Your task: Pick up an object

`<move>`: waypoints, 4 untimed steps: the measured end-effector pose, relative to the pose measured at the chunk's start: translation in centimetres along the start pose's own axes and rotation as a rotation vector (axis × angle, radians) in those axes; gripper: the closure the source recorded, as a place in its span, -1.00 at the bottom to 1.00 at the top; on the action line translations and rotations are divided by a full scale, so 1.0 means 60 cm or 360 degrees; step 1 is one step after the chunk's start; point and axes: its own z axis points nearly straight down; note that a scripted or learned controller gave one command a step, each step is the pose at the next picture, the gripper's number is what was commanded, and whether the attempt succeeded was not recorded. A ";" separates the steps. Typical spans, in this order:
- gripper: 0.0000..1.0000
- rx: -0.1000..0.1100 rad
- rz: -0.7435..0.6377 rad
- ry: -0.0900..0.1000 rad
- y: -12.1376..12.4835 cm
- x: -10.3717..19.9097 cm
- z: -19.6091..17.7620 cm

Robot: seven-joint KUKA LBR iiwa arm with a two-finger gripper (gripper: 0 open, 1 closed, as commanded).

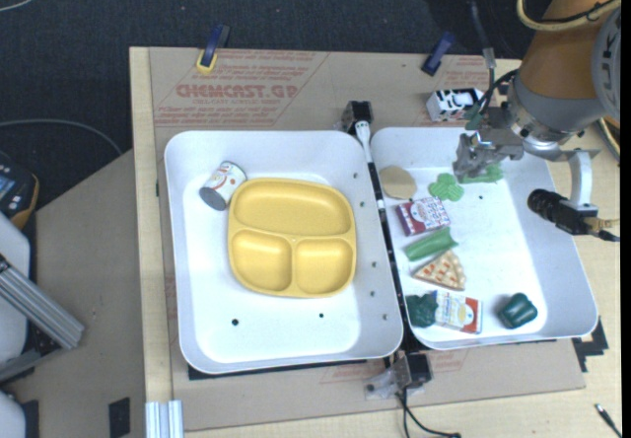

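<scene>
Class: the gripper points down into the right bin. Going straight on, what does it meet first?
Probably the green leafy toy lying just beside the gripper, or the bin floor; depth is unclear.

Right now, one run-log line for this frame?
arm: over right bin, far end | fingers: above green toy, nothing visibly held | left bin: yellow tray, small can | pick: not done

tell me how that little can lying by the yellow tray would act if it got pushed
The can lies on its side in the left bin, so a nudge across its length would probably roll it. It looks small and likely light. It touches or nearly touches the yellow tray, which might stop it rolling that way.
</scene>
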 end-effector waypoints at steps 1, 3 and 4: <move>1.00 0.0005 0.0002 0.0001 0.002 0.000 -0.027; 1.00 0.0010 -0.0005 0.0004 0.078 0.144 -0.006; 1.00 0.0007 0.0006 0.0000 0.076 0.120 -0.013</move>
